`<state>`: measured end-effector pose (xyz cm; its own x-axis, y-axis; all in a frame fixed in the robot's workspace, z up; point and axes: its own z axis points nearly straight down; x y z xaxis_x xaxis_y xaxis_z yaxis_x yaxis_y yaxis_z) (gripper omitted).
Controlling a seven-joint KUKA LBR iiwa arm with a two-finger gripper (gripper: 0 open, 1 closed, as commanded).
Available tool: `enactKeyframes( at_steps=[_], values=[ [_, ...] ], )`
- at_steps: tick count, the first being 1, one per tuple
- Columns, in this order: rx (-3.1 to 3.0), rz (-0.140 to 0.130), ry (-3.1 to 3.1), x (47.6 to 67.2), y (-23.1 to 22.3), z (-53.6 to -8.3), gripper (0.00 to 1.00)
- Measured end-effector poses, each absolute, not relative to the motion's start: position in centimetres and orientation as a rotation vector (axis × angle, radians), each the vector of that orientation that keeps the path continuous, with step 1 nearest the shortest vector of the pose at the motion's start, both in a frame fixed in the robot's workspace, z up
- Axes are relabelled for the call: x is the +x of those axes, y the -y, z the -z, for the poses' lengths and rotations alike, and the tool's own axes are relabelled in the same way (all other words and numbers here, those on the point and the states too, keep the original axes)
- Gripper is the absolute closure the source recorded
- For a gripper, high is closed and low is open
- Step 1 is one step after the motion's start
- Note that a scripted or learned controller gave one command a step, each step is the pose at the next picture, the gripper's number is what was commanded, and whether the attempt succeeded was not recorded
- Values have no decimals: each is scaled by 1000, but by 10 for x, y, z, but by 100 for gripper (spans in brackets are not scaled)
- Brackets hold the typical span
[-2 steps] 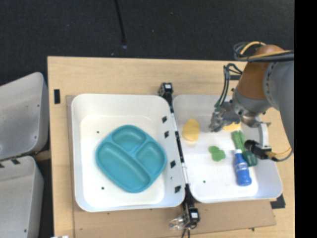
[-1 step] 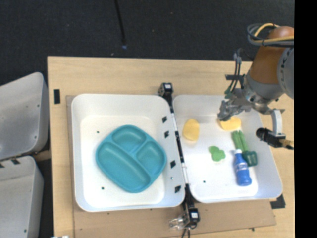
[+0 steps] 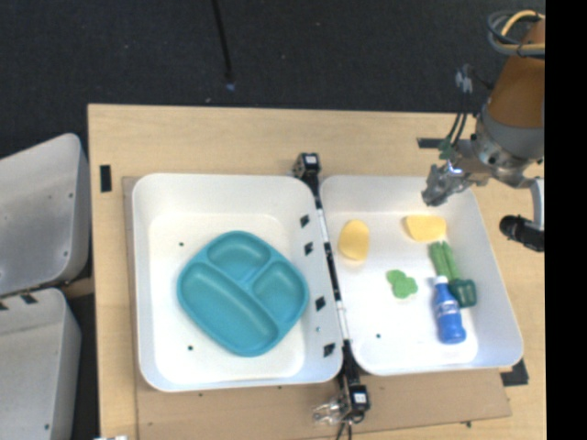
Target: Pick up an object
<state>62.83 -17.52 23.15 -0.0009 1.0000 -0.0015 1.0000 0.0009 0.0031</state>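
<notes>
Your surroundings: 1 pale wooden bench, lit evenly, with black tape marks at its left edge and near-right corner. Dark carpeted floor beyond it, crossed by 1 thin black cable. 2 grey-white panels stand just beside the bench's left side.

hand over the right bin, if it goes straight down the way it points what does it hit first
Probably the yellow piece just below the hand in the right bin, or the bin floor beside it. Depth is hard to judge from this slanted view.
</notes>
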Motion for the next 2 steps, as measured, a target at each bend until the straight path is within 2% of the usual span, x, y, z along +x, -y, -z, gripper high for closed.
enactKeyframes(
  at_steps=[1, 2],
  values=[
    [2216, 0, -2223, 629, 176, -238, 100],
    [2219, 2, -2221, 607, 131, -235, 100]
  ],
)
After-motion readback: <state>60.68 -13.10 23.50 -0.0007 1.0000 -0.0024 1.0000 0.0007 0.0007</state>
